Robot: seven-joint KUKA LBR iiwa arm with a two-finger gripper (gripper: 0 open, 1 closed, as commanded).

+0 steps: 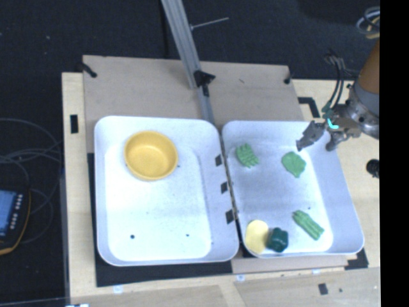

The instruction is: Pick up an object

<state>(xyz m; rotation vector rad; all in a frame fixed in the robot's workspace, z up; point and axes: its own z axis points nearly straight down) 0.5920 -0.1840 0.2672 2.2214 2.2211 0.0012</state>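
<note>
Camera view: jaws spread wide, holding nothing, above right bin near a green piece.

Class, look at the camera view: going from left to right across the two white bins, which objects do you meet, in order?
Yellow bowl → ridged green piece → pale yellow disc → dark green block → light green lump → long green piece.

A bowl sits in the left bin; the right bin holds five small objects, the gripper above its far edge.
</note>
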